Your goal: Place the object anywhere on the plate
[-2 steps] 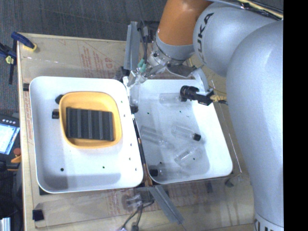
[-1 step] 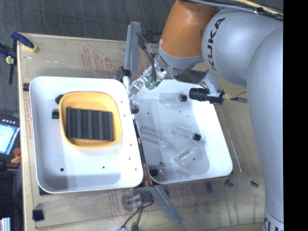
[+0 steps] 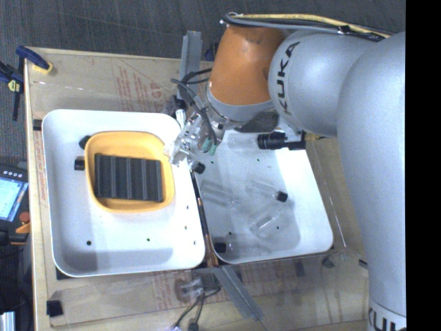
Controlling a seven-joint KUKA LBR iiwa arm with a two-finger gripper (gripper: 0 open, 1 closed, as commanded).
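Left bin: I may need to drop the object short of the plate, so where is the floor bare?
In the left bin, bare floor runs along the near wall below the yellow plate, and a narrower strip by the wall nearest the right bin. It is crowded at the plate's upper right corner, where the gripper sits.

Left bin (image 3: pixel 62 254) has loads of open white floor along its near and left sides. The yellow plate (image 3: pixel 129 169) with its dark ribbed insert (image 3: pixel 131 176) takes up the middle and far part. The arm (image 3: pixel 310 74) hangs over the far edge of the right bin (image 3: pixel 313 226) and covers the ridge between the bins there. Right bin's floor has a few clear plastic tubes (image 3: pixel 265 205) scattered mid-floor, so it's a bit cluttered, though the near-right corner looks open.
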